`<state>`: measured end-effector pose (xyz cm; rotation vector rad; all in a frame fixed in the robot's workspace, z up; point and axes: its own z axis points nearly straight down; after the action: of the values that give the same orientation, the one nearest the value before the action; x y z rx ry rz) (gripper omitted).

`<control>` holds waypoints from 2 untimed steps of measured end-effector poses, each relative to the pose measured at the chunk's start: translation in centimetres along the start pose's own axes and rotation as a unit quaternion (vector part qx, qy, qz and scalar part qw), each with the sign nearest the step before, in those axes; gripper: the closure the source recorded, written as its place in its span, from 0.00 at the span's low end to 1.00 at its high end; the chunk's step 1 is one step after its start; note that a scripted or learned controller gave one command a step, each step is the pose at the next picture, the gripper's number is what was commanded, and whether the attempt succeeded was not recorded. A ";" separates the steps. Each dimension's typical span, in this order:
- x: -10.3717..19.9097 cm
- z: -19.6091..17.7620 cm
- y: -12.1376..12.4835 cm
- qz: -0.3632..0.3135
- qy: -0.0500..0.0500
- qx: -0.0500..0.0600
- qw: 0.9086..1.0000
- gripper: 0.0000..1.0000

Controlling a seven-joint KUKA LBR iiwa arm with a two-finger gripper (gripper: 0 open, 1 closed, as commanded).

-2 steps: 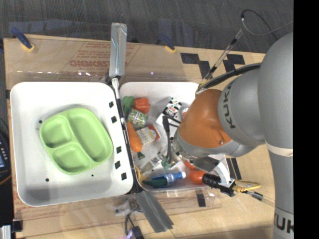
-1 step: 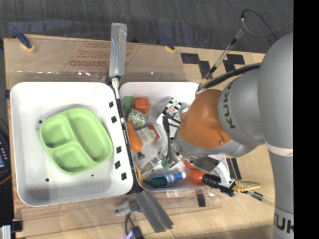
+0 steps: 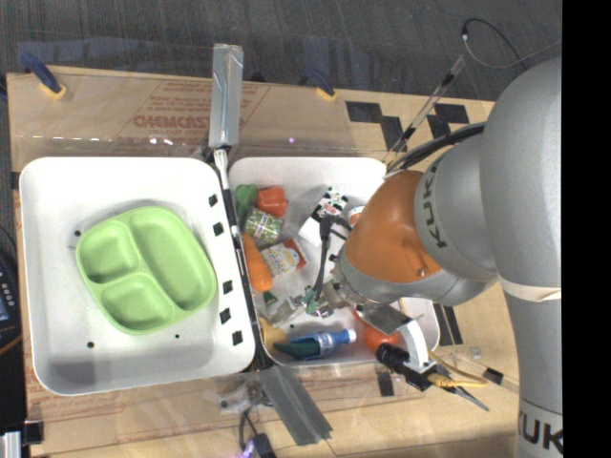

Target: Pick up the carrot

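The carrot (image 3: 256, 265) is a long orange piece lying along the left wall of the right bin (image 3: 286, 168), partly under a small packet (image 3: 283, 258). My gripper (image 3: 318, 300) hangs low over the middle of that bin, to the right of the carrot and slightly nearer the front. The orange-banded wrist covers most of the gripper. Nothing shows between the gripper and the carrot that links them.
The right bin is crowded: a red-orange pepper (image 3: 273, 199) and a green item (image 3: 246, 197) at the back, a labelled can (image 3: 263, 225), a blue bottle (image 3: 321, 342) at the front. The left bin (image 3: 57, 189) holds a green divided plate (image 3: 146, 267).
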<state>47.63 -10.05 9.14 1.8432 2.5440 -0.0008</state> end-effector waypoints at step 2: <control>-1.1 -0.9 4.1 0.082 0.002 0.003 0.997 1.00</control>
<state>51.85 -9.85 10.00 2.0505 2.3890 -0.0043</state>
